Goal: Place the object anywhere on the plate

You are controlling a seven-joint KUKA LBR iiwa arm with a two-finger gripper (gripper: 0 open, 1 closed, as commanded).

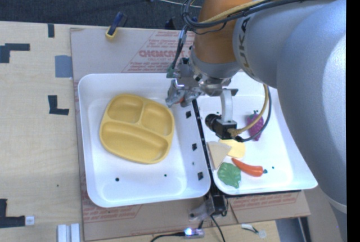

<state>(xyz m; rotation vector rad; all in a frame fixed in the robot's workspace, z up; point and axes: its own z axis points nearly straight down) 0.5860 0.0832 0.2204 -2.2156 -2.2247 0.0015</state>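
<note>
A yellow divided plate (pixel 136 127) lies in the left bin (pixel 140 190), with nothing on it. My gripper (pixel 179 93) hangs under the orange-banded wrist, just above the plate's upper right rim and close to the wall between the bins. I see no object in it. The right bin (pixel 287 176) holds a pale yellow cheese wedge (pixel 228 150), a red-orange pepper (pixel 248 167), a green leafy piece (pixel 229 174) and a purple piece (pixel 256 125) partly behind the arm's cable.
The grey arm covers the upper right of the view and the back of the right bin. A blue and yellow clip (pixel 115 25) lies on the cardboard (pixel 152 49) behind the bins. Wooden bench top extends to the left.
</note>
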